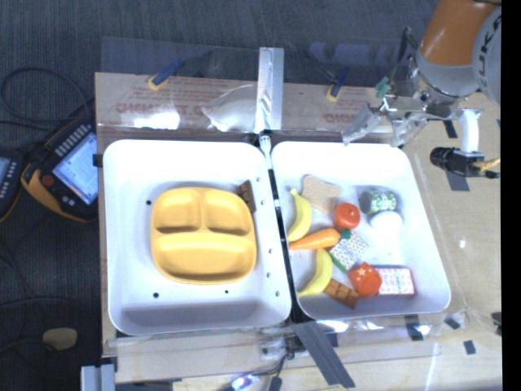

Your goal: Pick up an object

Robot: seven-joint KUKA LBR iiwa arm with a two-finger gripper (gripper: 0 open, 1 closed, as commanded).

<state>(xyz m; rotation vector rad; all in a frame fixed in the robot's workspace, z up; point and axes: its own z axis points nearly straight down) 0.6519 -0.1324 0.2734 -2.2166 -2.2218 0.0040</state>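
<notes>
My arm (pixel 456 23) is cut off by the top and right edges. A brown piece (pixel 247 194) is half hidden behind the yellow plate's (pixel 203 235) far right corner. The carrot (pixel 316 239) covers part of the near banana (pixel 319 274).

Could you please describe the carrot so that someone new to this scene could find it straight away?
Look in the right-hand white bin, toward its left side beside the divider between the two bins. The carrot lies nearly level between two yellow bananas, one above and one below. It alone is orange, long and tapered.
</notes>
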